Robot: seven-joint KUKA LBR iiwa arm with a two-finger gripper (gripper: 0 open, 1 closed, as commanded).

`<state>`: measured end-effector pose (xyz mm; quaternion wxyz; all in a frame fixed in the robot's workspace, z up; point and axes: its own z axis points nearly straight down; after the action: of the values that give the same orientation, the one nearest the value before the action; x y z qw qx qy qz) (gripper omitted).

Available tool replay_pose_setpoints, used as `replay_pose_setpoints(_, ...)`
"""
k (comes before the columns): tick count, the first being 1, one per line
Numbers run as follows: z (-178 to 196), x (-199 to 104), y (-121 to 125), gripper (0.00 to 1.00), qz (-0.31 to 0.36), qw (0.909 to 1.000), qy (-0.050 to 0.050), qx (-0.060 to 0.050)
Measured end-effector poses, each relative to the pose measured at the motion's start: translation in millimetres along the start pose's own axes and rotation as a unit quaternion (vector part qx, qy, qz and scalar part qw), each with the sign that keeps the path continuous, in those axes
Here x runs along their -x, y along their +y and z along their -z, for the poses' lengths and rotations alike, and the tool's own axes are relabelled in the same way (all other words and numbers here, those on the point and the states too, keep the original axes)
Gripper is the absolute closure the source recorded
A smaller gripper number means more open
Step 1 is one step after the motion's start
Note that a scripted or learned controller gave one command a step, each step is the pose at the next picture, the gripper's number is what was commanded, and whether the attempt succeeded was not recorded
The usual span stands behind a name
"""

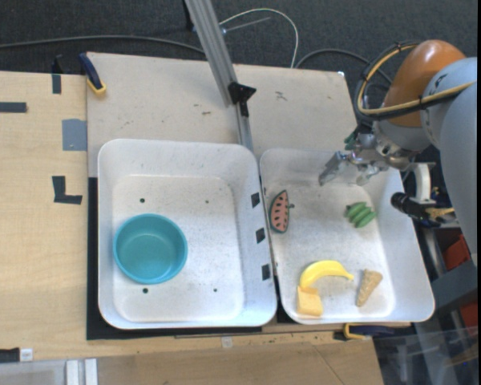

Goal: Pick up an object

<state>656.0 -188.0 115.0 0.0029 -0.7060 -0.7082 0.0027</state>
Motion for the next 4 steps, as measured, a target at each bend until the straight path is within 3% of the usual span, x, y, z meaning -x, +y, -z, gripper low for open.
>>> replay_pose_setpoints(1,-29,-1,0,0.0,0.0,1.0,-0.001,0.002)
replay_pose_setpoints(2,-16,-2,0,1.0,0.001,1.0,-0.001,0.003)
replay_pose_setpoints(4,94,-6,3,1.0,-0.001,1.0,-0.001,0.006)
